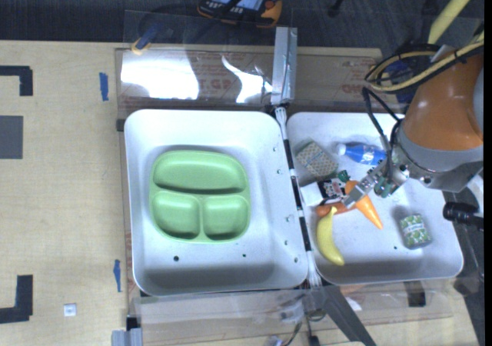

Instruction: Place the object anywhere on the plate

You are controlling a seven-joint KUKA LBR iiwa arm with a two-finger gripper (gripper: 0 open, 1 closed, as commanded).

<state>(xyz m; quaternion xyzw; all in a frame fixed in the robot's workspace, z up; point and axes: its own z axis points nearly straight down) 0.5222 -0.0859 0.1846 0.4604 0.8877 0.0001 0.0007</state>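
Down in the right half of the frame, the grey arm (446, 118) with its orange band reaches into the right white bin (438, 260), and the gripper (355, 197) sits low over the cluster of objects near that bin's left-centre. Whether the gripper is open or closed on anything cannot be told; its tip is small and overlaps the clutter.

Just right of and below the gripper tip lies an orange carrot (370, 210), slanting toward the lower right. A yellow banana (329, 238) lies just below and left of the tip, curving down toward the bin's lower left. A small dark item with red and green marks (334, 187) sits just left of the tip, touching or nearly touching it. Above and to the left rests a speckled grey block (316, 158), and above the tip, toward the top of the bin, lies a blue and white object (363, 154). A small green patterned packet (413, 230) rests apart in the lower right of the bin.

The green plate (201, 193), divided into three compartments, sits in the middle of the left white bin (154, 260), left of centre in the frame, well apart from the gripper and separated from it by the two bins' adjoining walls.
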